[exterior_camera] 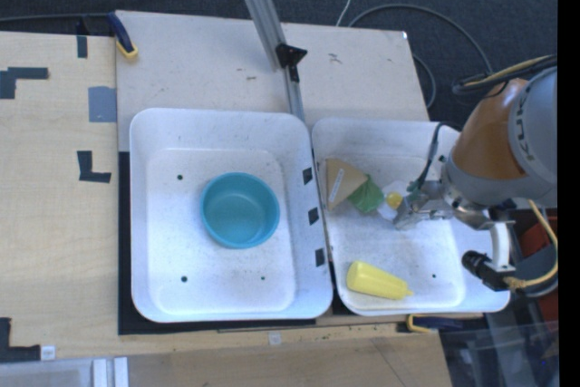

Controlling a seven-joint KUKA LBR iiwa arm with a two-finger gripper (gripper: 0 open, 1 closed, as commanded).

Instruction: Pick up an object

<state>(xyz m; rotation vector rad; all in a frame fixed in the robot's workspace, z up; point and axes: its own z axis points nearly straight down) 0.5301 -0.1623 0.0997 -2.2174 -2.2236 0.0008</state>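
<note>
I have the gripper low in the right bin, just beside a small yellow piece and a green block; I cannot tell whether its fingers are open or closed. A tan wedge sits beyond the green block, crowding it. I'd centre on one piece before closing. The yellow corn-shaped toy lies well apart from the gripper.

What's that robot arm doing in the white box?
It is trying to pick something up. The gripper is down in the right bin, right by a small yellow piece and a green block that leans on a tan wedge. Whether it has grabbed anything is hard to tell. A bigger yellow thing lies near the front. The left bin has a blue bowl.
</note>
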